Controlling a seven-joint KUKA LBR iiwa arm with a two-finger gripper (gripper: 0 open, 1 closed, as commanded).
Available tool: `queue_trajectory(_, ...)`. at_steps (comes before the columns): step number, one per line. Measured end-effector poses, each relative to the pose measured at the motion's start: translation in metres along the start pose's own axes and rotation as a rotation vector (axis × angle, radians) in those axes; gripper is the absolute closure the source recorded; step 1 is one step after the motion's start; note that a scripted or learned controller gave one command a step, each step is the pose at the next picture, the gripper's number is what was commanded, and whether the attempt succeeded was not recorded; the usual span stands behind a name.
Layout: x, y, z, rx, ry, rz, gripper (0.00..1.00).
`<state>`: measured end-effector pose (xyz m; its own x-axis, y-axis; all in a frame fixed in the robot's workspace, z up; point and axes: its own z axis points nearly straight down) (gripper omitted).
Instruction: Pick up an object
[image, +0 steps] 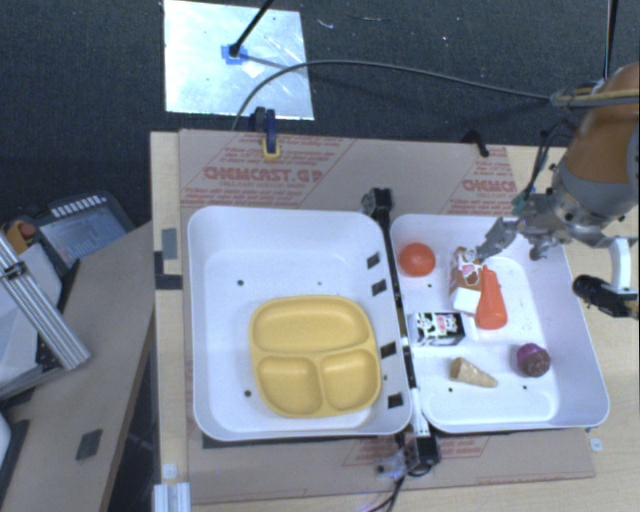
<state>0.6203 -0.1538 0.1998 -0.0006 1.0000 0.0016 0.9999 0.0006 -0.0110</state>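
The right bin (575, 345) holds several small items: an orange ball (417, 259), a brown and white piece (465, 266), a white block (466, 299), an orange carrot-shaped piece (490, 300), a black and white carton (438, 326), a tan cone (470, 373) and a purple piece (532, 359). My gripper (517, 243) hangs over the back of this bin, just right of the brown and white piece and above the carrot shape. Its fingers stand open, and nothing shows between them.
The left bin (215, 300) holds a yellow divided plate (313, 355). A black divider (392, 300) runs between the bins. Cables cross the bench behind the bins. A grey device and a metal rail lie on the side table at far left.
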Motion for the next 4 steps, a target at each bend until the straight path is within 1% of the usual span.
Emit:
queue_trajectory(1,0.0,0.003,-0.008,-0.012,-0.002,-0.002,0.0)
queue_trajectory(2,0.001,-0.007,0.043,-0.009,-0.001,-0.001,0.0)
queue_trajectory(3,-0.001,-0.005,0.083,-0.014,-0.001,0.0,0.0)
queue_trajectory(4,0.0,-0.002,0.097,-0.021,-0.003,-0.004,0.0)
